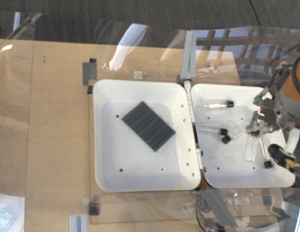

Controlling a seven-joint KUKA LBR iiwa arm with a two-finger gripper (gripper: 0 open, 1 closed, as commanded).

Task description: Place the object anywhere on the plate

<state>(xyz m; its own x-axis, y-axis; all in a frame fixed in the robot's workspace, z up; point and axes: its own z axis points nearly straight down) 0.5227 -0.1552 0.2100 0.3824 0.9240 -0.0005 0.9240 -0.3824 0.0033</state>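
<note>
Wooden desk is carrying 2 shallow white bins side by side under a clear, reflective sheet. Nearest the camera, along the front edge of the right bin, a clear tube with a black cap is lying close to the front right corner. Just behind it, another clear tube is standing lengthwise toward the bin's middle. Further in, near the left wall of the right bin, a clear tube with a black cap is lying at a slant. The end effector is hanging over the right half of this bin, beside that tube; whether its grip is wide or narrow I cannot tell, and nothing is showing between it. Toward the back edge of the right bin, a fourth capped tube is lying crosswise. In the left bin, the dark ribbed square plate is sitting turned like a diamond, a little behind the centre, well apart from all 4 tubes.
</note>
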